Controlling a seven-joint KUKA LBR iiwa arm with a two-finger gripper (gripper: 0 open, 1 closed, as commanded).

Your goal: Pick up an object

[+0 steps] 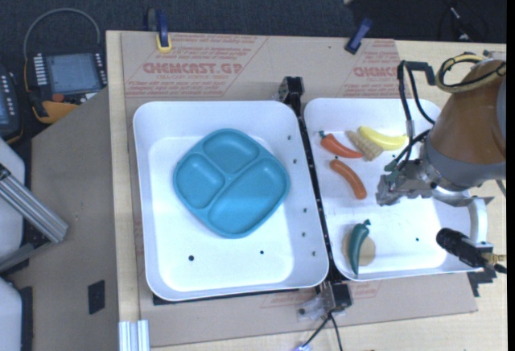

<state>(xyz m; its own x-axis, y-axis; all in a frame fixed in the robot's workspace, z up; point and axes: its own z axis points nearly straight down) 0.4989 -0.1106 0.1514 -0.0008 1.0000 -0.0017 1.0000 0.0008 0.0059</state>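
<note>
Sausage (349,178) lies just left of the gripper (392,190), seemingly untouched; whether its jaws are parted I cannot tell.

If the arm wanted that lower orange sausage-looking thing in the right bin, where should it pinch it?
Probably across the middle of the orange sausage, coming straight down. It lies flat and slanted on the right bin floor, long and narrow, with bare floor along both long sides, so fingers closing across its narrow width should fit. The gripper is just to its right.

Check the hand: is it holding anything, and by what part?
Nothing shows in the hand. It sits low in the right bin, beside a sausage, apart from it.
</note>
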